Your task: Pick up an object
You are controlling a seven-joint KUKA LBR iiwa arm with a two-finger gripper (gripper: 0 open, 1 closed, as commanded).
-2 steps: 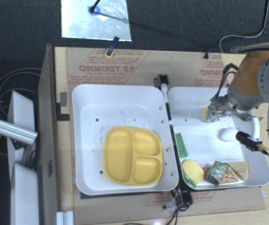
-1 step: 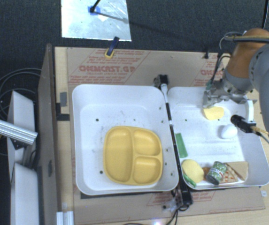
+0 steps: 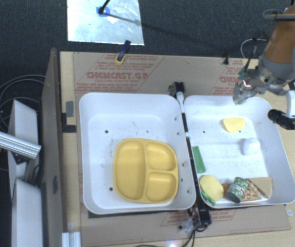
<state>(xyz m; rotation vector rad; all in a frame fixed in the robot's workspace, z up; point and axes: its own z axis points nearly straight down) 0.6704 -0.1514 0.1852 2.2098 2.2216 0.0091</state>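
Over at about two o'clock from the middle of the bench, the gripper (image 3: 241, 92) hangs above the far rim of the right bin (image 3: 282, 153), with the grey and orange arm rising behind it. I can't tell from where I stand whether it is open or closed; that end of the arm is small and blurred. Nothing shows in its grasp.

Things it could pick all lie in that right bin. A yellow wedge (image 3: 233, 124) sits nearest, just toward six o'clock from the gripper. A white lump (image 3: 250, 145) lies a little further, at five o'clock from the wedge, and is hard to make out against the white floor. Down at the near edge a yellow fruit (image 3: 212, 187), a small green can (image 3: 236, 190) and a pizza slice (image 3: 254, 189) crowd together, the can touching the slice. A green strip (image 3: 198, 159) lies along the wall between the bins. The left bin (image 3: 98, 138) holds a yellow divided plate (image 3: 145, 170).

What worries me most is the wedge: it looks flat and low, so closing fingers may skate over the top and come up with nothing. Being so close to the far wall, a descent there could also clip the rim. Going for the near cluster risks nudging the neighbours or pinching two at once, and the can might roll. The white lump could simply be misjudged.
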